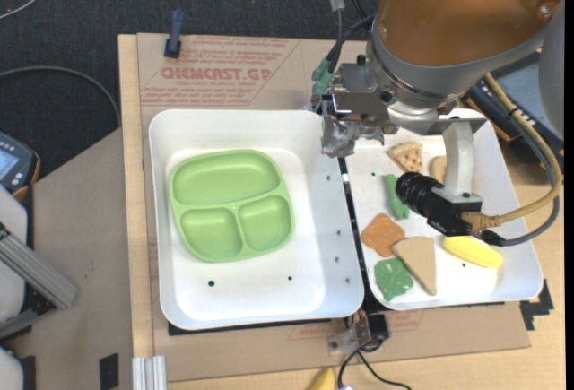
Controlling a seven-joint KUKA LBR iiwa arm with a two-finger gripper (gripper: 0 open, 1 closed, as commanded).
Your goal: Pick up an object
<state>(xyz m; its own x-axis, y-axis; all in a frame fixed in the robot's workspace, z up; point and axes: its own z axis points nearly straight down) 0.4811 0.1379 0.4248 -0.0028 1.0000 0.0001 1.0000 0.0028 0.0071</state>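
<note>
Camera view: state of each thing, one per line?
green tray: upright, nothing in its compartments, in left bin
tool: over the rim between bins, nothing visibly held
yellow piece: lying in right bin
tan wedge: lying flat beside green lump
orange piece: lying flat

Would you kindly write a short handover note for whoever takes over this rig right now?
Claw: low over the far-left corner of the right bin, near the divider; nothing visible in it, finger state unclear.
Right bin holds the items: yellow piece, tan wedge, green piece, orange-brown piece, cracker-like piece, all lying loose.
Left bin holds a green divided tray.
Done: nothing lifted yet.
Left: grasp one object and raise it.
</note>
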